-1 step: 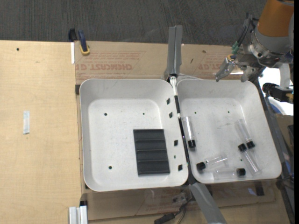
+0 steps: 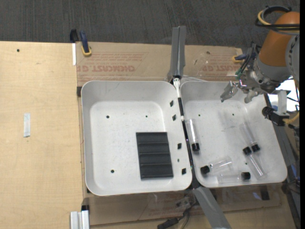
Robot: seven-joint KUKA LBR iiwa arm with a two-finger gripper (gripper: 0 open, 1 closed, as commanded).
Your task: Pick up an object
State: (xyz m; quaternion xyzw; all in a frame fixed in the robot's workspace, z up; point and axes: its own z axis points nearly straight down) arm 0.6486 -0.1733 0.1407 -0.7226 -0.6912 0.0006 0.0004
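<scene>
Camera view, nearest edge first: I see clear vials with black caps point(image 2: 213, 167) lying flat along the near side of the right bin point(image 2: 281, 173), light, stiff and (I'd guess) slippery and breakable, so I'd pinch one across its barrel beside the cap. Farther back, the hand point(image 2: 237, 90) hovers over that bin's far edge, fingers spread and holding nothing.

bins point(image 2: 90, 128) – white | block point(image 2: 154, 155) – black, ribbed | tubes point(image 2: 192, 135) – clear, black caps
</scene>
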